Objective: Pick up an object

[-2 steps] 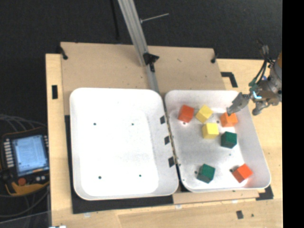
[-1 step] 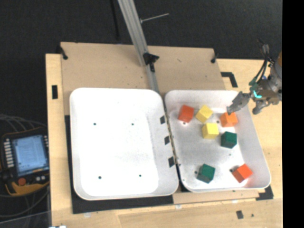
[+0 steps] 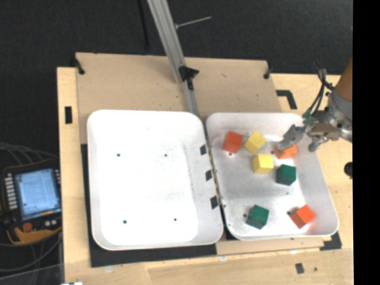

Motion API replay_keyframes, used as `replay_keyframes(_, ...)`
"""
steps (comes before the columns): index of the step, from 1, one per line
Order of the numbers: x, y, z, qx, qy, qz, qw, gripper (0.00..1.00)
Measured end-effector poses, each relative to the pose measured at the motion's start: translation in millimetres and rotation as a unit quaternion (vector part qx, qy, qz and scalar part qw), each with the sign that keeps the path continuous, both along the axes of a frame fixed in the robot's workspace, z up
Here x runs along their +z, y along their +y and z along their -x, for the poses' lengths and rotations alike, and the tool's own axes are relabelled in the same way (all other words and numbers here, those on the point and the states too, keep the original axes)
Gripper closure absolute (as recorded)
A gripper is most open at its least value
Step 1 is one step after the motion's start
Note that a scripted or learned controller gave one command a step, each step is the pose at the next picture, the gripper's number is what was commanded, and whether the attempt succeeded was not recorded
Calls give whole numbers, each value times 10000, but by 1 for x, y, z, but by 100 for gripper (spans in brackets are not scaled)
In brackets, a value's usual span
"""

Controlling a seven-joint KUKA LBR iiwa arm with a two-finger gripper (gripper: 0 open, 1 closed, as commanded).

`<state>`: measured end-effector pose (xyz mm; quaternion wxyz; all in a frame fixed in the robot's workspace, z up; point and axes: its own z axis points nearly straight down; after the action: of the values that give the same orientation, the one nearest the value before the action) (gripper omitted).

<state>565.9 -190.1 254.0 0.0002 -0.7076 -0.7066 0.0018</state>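
The right bin (image 3: 243,189) holds several small cubes: an orange one (image 3: 233,142), two yellow ones (image 3: 255,141) (image 3: 263,163), two green ones (image 3: 285,174) (image 3: 257,216), and another orange one (image 3: 302,215) near the front right corner. A further orange block (image 3: 287,152) lies by the bin's right side, partly hidden under one finger. My gripper (image 3: 301,142) hovers over the bin's upper right part with its fingers spread open. The orange block sits just at and below the left fingertip (image 3: 291,138); nothing is between the fingers.
The left bin (image 3: 148,177) lies beside the right one, divided from it by a ridge with black clips (image 3: 211,174). A slanted metal pole (image 3: 171,37) rises behind the bins. A handheld screen device (image 3: 32,196) rests off the bench at the left.
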Motion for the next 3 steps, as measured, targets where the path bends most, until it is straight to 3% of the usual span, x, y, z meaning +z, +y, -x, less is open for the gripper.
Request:
replay_keyframes(2,-99,-7,-14,-16,3,-1,10000,0)
replay_keyframes(3,-84,-7,-15,-35,-42,-2,10000,100)
